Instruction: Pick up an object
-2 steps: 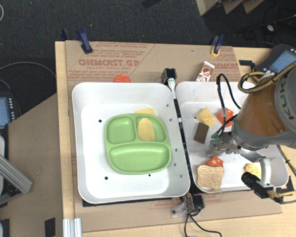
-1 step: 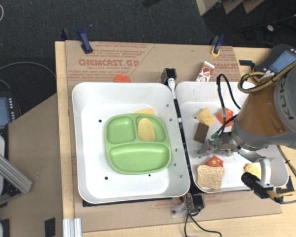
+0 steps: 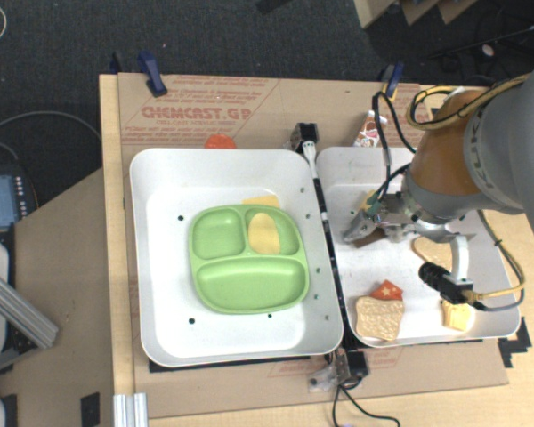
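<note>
The left bin [image 3: 160, 265] held a green divided plate [image 3: 247, 261] lying flat, with a pale yellow piece [image 3: 264, 233] resting in its upper right compartment; that piece stood longer up and down the camera view than across it; along the divide between the bins ran a black strip [image 3: 319, 205]; the right bin [image 3: 347, 172] held the likelier candidates; near its front edge lay a round tan cracker-like piece [image 3: 379, 318] with a small red piece [image 3: 389, 290] touching its upper rim; further right, by the front corner, sat a small yellow block [image 3: 457, 316]; the gripper [image 3: 367, 226] was low over the middle of the right bin, pointing toward the divide, and whether it was spread or closed could not be told, nor whether anything was in it, since its tip was a dark tangle against the white floor; the grey arm [image 3: 507, 145] with its orange band [image 3: 440, 154] came in from the right; judged as toy food, these pieces looked light, stiff and somewhat slick; the round one, being flat and with no clear long axis, seemed best taken across its edge; the yellow block seemed easier, gripped across its short sides.
</note>
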Controlling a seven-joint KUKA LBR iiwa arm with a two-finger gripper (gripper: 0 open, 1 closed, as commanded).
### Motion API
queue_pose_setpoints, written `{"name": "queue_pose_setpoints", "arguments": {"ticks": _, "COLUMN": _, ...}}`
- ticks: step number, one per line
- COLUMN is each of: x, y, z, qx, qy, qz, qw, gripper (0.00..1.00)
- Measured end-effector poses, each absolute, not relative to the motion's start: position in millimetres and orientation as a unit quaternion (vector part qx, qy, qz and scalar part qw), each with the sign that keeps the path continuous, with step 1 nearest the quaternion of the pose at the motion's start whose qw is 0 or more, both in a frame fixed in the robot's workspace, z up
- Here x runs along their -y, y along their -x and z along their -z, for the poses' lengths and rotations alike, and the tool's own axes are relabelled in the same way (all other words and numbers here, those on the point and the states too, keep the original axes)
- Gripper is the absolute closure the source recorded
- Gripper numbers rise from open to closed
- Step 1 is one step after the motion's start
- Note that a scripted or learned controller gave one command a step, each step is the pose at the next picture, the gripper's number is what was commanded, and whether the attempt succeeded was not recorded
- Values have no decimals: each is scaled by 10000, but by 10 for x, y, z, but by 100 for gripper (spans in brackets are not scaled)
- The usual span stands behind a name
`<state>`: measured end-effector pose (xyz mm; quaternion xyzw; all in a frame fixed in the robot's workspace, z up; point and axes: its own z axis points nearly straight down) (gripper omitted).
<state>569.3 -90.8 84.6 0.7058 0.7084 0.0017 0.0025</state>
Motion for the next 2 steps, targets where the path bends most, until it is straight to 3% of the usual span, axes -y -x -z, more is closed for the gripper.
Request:
{"name": "queue_pose_setpoints", "arguments": {"ticks": 1, "x": 1215, "y": -6142, "z": -852, "qx": -7077, "qy": -7065, "qz": -10, "qw": 32, "gripper": 0}}
{"name": "queue_pose_setpoints", "arguments": {"ticks": 2, "x": 1202, "y": -6128, "z": -958, "qx": -7079, "qy": -7063, "qz": -9, "qw": 25, "gripper": 100}}
